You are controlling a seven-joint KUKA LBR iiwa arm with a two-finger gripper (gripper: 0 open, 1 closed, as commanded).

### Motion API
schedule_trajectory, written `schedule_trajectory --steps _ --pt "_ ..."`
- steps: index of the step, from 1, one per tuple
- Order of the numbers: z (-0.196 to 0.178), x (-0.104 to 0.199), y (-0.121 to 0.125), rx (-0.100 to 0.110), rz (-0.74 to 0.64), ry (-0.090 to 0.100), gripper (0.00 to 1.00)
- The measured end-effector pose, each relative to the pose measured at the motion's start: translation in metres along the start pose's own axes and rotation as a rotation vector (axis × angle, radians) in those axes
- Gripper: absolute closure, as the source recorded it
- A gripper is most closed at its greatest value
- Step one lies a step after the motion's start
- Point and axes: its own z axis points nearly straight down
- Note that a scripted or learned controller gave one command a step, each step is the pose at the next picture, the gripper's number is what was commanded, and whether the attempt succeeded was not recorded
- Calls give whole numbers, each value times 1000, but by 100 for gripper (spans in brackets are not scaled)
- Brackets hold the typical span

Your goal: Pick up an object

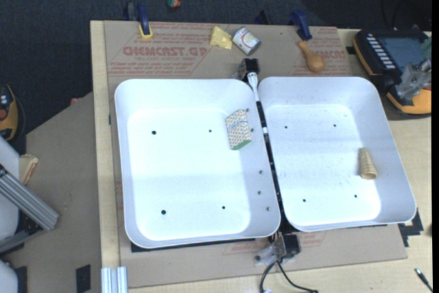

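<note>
Stock of the bench, largest first.

1. Brown board (171, 51), printed "CHEMCAST", lying flat under both bins.
2. Left bin (185, 216), white and shallow, its right wall touching the other bin.
3. Right bin (322, 175), white and shallow, same make.
4. Hand-held control unit (394, 58), dark with an orange edge, off the board's far right corner.
5. Patterned packet (237, 129), green and white, lying in the left bin near its far right corner, just beside the shared wall.
6. Tan cone (368, 164), lying in the right bin close to its right wall, narrow end toward the far side.
7. Wooden-handled piece (311, 57) on the board behind the right bin; possibly a small tool, the view is too coarse for me to say.
8. Yellow wedge (221, 38) on the board behind the left bin.
9. Small white box (246, 40), just beside the wedge.
10. Two blue clamps (143, 18) on the board's far edge.
11. Small coloured item (174, 2) on the dark carpet beyond the board.

My gripper: I cannot tell how wide my jaws stand, or whether they have anything in them.
</note>
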Motion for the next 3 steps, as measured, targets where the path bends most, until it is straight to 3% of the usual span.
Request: schedule_trajectory --steps 1,2,3 --pt "12 -1 -33 -8 -1 -3 100" --pt "-146 -2 -69 -33 -2 -13 100" --pt "-7 46 -62 0 -6 1 100"
